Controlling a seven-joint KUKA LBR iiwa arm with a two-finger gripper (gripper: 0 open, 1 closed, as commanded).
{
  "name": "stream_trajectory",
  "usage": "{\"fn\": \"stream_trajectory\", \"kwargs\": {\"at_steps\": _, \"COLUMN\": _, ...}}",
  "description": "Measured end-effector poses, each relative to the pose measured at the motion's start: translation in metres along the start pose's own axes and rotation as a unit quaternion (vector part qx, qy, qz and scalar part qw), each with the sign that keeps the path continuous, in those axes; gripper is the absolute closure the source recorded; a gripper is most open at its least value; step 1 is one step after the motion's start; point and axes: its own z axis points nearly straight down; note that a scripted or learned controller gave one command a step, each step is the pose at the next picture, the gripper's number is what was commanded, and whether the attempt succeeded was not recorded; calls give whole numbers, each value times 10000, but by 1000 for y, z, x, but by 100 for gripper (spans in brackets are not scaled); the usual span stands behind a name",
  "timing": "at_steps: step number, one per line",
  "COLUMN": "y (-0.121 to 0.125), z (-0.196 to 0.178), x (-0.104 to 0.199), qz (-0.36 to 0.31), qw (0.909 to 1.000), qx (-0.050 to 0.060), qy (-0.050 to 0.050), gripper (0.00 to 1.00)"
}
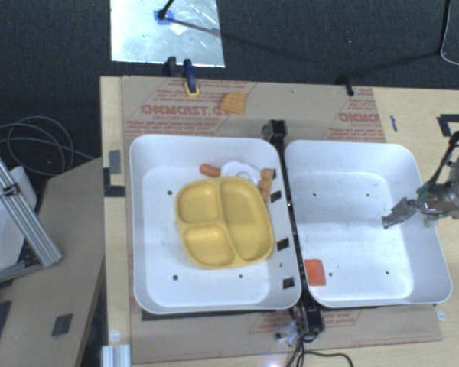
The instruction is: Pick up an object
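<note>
Small orange block (314, 272) lying at the lower left corner of the right bin (352, 163), close to the divider. The gripper (392, 219) hangs over that bin's right side, nothing between its fingers, their spread indiscernible; the block lies down-left of it. Left bin (149, 228): yellow divided plate (223, 222), small items.

metal sheet (167, 21), blue clamp (189, 73), cables (30, 140)

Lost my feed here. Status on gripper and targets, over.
Gripper over right bin, right side, nothing between its fingers. Orange block in that bin's near-left corner, untouched. Yellow tray in left bin. Path clear.
</note>
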Motion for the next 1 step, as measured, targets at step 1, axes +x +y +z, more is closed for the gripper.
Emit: {"fn": "stream_trajectory", "kwargs": {"at_steps": 1, "y": 1, "z": -11, "x": 0, "qz": -17, "qw": 10000, "qx": -16, "qy": -4, "gripper": 100}}
